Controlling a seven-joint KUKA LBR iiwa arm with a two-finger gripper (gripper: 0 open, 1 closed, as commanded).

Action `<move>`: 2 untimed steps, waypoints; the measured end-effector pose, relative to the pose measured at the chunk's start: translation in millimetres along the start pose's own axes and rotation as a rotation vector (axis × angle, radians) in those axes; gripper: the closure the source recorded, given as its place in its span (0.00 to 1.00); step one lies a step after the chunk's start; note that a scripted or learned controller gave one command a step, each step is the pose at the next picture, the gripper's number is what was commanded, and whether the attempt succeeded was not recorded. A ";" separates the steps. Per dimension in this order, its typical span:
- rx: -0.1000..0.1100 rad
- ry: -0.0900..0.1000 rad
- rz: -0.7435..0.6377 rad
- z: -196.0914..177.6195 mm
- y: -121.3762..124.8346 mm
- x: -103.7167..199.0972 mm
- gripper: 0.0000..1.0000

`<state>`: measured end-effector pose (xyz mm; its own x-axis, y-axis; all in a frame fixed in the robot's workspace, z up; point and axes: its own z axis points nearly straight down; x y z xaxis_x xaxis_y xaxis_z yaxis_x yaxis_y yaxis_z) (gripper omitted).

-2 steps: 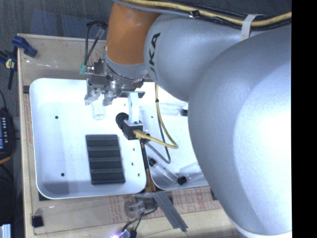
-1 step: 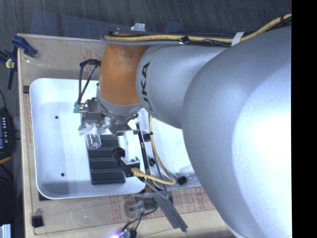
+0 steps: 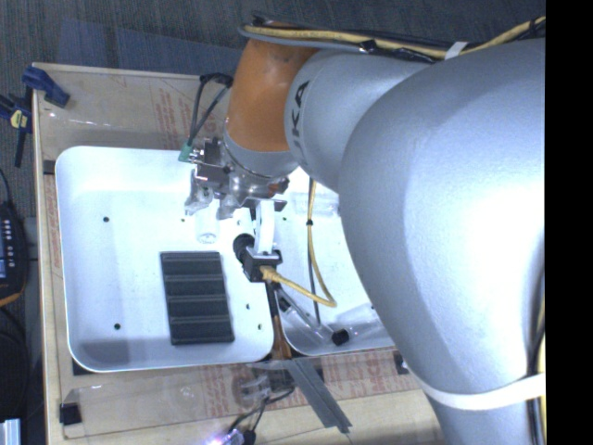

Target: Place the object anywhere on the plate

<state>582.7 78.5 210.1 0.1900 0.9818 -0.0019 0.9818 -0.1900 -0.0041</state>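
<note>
A black ribbed plate [image 3: 196, 297] lies flat in the front half of the left white bin [image 3: 93, 248]. My gripper [image 3: 210, 200] hangs over the back right part of that bin, a short way behind the plate's far edge and apart from it. A small pale thing [image 3: 206, 237] shows on the bin floor between the gripper and the plate; it is too faint to identify. The arm's orange band [image 3: 264, 100] and grey body cover the space to the right.
The right bin [image 3: 310, 341] is mostly hidden under the arm; a small dark item [image 3: 340, 337] shows near its front corner. A yellow cable [image 3: 301, 290] hangs along the divide between the bins. A blue clamp [image 3: 44, 86] sits at the bench's back left corner.
</note>
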 end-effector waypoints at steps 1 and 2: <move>0.001 0.002 0.370 119.3 -39.4 54.9 1.00; -0.003 0.001 -0.356 117.9 5.0 123.4 1.00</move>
<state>610.5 198.6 92.0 -0.1637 0.9865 0.0002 0.9865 0.1637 -0.0013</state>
